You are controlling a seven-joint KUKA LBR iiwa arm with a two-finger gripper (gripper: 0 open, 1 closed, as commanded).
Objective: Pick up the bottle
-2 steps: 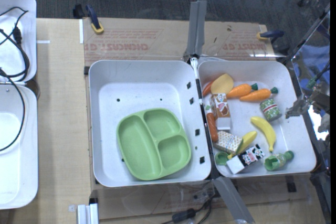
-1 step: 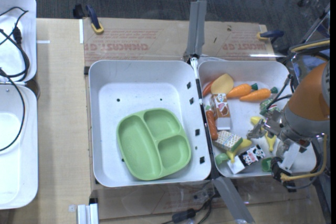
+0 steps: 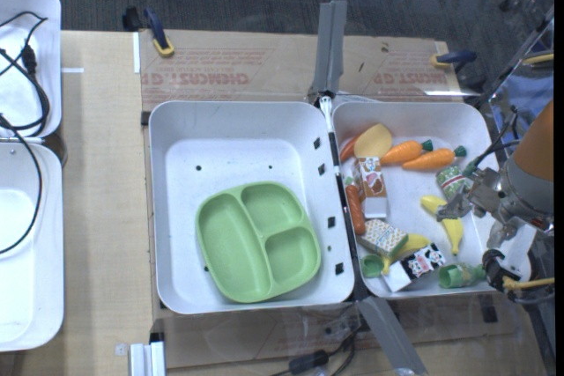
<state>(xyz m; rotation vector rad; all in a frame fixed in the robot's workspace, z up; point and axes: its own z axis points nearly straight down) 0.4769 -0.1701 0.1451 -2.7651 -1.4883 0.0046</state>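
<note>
We are seeing the jaws (image 3: pixel 460 205) hanging low over the right bin (image 3: pixel 480 121), near a yellow banana (image 3: pixel 451 232); whether they are open or closed we cannot tell. The bottle (image 3: pixel 459 276), which seems to be the small green one, is lying at that bin's front edge, just beside a cow-print carton (image 3: pixel 423 261). A green divided plate (image 3: pixel 258 239) is sitting in the left bin (image 3: pixel 176 189).

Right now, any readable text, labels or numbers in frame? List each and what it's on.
"CHEMCAST GP", red print seen upside down, repeated on the brown sheet under the bins; best reading only.
Carton in the right bin: printed label, too small to read.
Patterned box: print too blurred to read.
Cow-print carton: no legible text.
</note>
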